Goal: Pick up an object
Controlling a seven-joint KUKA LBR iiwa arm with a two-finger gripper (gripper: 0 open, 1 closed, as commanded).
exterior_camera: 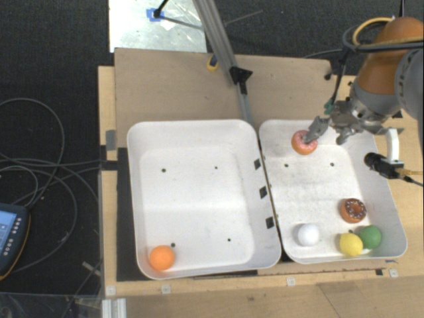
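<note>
We find no text, label, brand, number or sign that can be read; the screen of the handheld device (9,234) at the left edge is too blurred.

Two bins sit side by side on the bench (179,85), the left bin (192,131) with a ball (161,258) in its near-left corner, the right bin (391,207) with a donut (304,142) at the far edge under the gripper (329,132) and four items clustered along the near edge.
</note>
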